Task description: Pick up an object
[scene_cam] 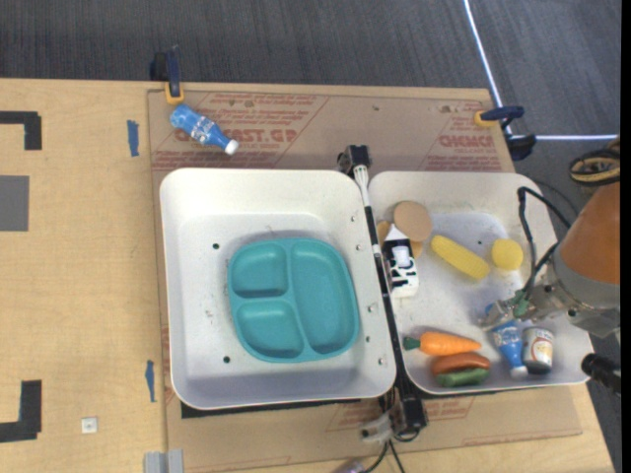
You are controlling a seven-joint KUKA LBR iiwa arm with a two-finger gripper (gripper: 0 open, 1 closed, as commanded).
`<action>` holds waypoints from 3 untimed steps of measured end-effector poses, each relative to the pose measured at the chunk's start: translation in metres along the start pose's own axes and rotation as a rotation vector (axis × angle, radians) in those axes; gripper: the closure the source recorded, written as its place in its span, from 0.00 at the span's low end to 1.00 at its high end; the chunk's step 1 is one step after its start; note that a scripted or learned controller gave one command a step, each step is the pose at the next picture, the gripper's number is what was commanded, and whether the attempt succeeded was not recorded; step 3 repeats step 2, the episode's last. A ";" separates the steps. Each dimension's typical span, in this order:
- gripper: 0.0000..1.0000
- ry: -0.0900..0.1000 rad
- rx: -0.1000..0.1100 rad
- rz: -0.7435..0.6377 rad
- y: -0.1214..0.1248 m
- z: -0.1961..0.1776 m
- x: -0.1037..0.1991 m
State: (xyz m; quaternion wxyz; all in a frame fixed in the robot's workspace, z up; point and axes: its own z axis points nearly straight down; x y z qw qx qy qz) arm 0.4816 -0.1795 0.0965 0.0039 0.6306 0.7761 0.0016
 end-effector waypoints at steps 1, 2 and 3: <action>1.00 0.002 0.006 0.321 0.017 -0.016 0.065; 1.00 0.002 0.008 0.561 0.025 -0.100 0.123; 1.00 0.002 0.008 0.561 0.025 -0.100 0.123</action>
